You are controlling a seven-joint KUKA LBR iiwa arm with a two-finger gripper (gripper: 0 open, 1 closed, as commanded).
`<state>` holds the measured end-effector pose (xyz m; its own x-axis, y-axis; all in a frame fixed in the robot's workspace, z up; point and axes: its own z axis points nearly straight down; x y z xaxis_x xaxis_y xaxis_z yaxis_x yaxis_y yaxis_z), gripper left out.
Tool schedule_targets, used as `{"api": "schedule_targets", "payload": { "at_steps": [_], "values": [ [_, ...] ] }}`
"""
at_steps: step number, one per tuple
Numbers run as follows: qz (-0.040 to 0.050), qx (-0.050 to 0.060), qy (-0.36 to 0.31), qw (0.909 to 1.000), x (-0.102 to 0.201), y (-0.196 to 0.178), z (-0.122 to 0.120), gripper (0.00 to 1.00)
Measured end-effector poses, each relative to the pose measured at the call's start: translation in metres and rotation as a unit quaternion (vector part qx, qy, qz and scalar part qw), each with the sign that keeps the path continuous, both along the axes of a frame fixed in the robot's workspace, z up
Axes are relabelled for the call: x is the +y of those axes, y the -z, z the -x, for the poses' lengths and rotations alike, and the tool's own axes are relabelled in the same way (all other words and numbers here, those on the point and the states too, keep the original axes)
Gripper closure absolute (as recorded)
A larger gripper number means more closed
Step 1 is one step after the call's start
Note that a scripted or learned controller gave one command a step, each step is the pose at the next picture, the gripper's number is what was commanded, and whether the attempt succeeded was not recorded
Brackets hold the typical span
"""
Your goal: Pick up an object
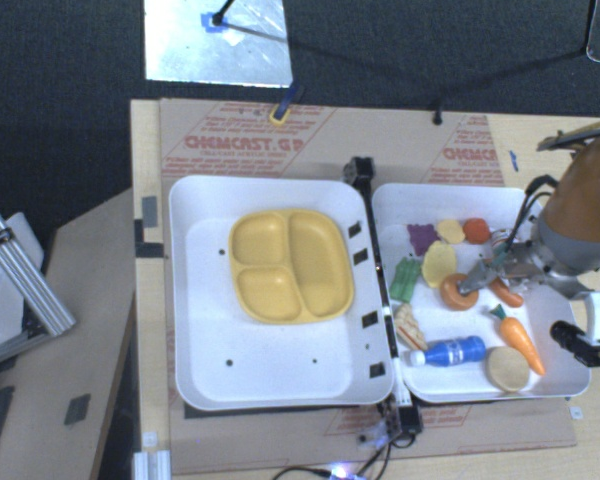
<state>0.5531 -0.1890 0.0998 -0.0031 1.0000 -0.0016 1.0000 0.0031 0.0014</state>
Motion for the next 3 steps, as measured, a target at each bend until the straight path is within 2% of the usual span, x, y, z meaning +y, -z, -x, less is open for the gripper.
{"api": "schedule_targets", "payload": {
  "at_steps": [1,2,3],
  "values": [
    [0.0007,-0.003,0.001,1.0,-0.002,0.011,-0.003,0.0],
    [-0.0015,-0.006,-0.001,1.0,0.001,-0.002,-0.006,1.0],
    [0.0001,-0.002,-0.001,1.0,0.006,-0.064,-0.005,1.0]
  ]
}}
